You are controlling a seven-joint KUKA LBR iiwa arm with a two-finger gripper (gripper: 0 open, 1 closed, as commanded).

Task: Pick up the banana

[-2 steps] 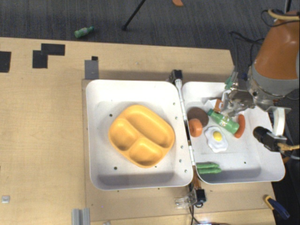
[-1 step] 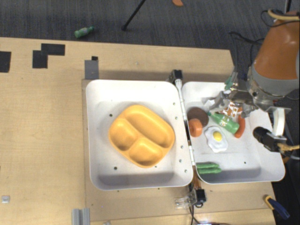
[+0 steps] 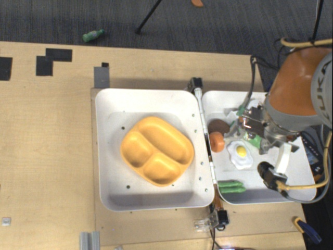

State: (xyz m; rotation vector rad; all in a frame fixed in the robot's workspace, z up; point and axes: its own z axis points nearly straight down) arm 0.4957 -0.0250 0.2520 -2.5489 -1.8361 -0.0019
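The desk (image 3: 47,155) is showing matt, pale wood, both white bins (image 3: 112,191) are looking like smooth plastic, the yellow divided tray (image 3: 157,150) is gleaming softly, and the arm's orange band (image 3: 294,85) is shining glossy.

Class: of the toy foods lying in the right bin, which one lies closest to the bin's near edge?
The green pod. It lies along the right bin's near edge, below the fried egg and the orange piece.

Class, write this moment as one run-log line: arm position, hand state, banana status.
arm: over right bin | hand: grip state unclear | banana: not identified | nearby: fried egg, green vegetable | left bin: yellow tray
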